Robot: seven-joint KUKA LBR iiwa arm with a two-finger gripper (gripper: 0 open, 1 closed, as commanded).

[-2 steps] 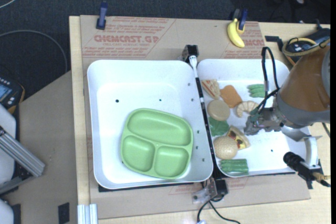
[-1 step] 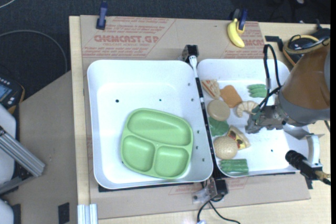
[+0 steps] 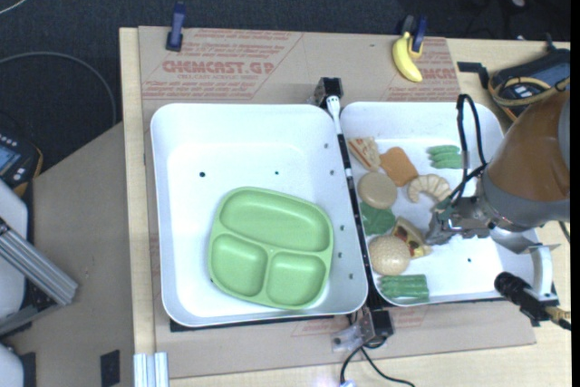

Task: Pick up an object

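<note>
The right white bin (image 3: 471,281) holds several toy foods: a tan round bun (image 3: 377,190), an orange piece (image 3: 398,164), a pale curled piece (image 3: 430,187), green beans (image 3: 444,156), a beige ball (image 3: 390,256), a green leaf (image 3: 377,219) and a green slab (image 3: 404,287). My gripper (image 3: 438,227) hangs low over the middle of this bin, just right of the beige ball and below the curled piece. The grey arm with its orange band (image 3: 539,149) comes in from the right and hides part of the bin.
The left white bin (image 3: 181,159) holds a green divided plate (image 3: 270,246). A yellow banana (image 3: 407,61) lies on the cardboard behind the right bin, near a blue clamp (image 3: 176,26). A black clip (image 3: 330,91) sits between the bins at the back.
</note>
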